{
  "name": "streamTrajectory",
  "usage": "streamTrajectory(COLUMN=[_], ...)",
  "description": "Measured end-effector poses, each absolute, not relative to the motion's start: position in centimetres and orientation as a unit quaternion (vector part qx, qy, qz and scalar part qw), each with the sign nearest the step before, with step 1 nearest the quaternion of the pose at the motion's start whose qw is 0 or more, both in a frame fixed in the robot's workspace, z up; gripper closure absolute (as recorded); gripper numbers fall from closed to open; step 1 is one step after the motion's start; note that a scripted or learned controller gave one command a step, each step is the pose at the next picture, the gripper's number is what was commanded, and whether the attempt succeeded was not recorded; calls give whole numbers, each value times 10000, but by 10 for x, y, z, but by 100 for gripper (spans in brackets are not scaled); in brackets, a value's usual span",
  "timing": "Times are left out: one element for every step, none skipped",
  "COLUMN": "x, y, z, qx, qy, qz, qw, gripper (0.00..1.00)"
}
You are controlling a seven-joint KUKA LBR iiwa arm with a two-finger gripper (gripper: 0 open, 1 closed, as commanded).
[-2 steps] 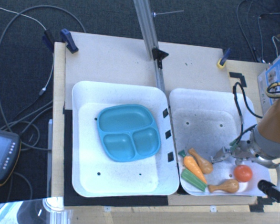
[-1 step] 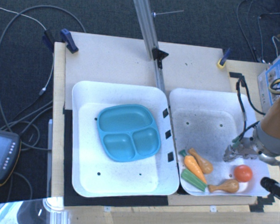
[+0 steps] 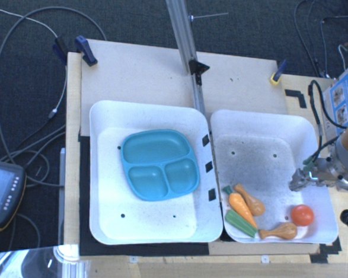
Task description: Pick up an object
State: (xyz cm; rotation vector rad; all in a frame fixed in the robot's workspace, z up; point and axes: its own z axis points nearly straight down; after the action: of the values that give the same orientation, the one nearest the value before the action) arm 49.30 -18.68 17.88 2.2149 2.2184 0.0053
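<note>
1. In the camera view, the hand (image 3: 299, 178) hung over the right edge of the right bin (image 3: 255, 126), reaching in from the right; whether it was spread or pressed together could not be told, and nothing was seen pinched in it.
2. The nearest candidate was the red tomato (image 3: 302, 215), which lay just below the hand in the picture, toward the bin's near wall and slightly to the right. Being round, it had no long axis to line up with.
3. Just beside the tomato, lower and to its left, lay a tan drumstick (image 3: 279, 231), its length running roughly left to right.
4. Further left sat a cluster: an orange carrot (image 3: 242, 209), a green vegetable (image 3: 240, 223) and a second tan drumstick (image 3: 250, 199), all slanting from upper left to lower right and touching or nearly so.
5. As a judgement, a short move down-picture would bring the hand over the tomato; the near drumstick and the bin's wall crowded it.
6. The left bin (image 3: 106, 220) held a blue divided plate (image 3: 159, 164), well apart from the hand, on the table (image 3: 137, 73).
</note>
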Motion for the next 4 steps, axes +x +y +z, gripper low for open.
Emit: streamTrajectory(x=[490,492,487,495], y=[-180,-180,-127,-70], z=[239,277,282,270], qx=[7063,7065,7045,7047], qy=[7079,7077,7097,7095], qz=[20,15,10,6], qw=[37,29,-14,-20], gripper=[100,100,100,100])
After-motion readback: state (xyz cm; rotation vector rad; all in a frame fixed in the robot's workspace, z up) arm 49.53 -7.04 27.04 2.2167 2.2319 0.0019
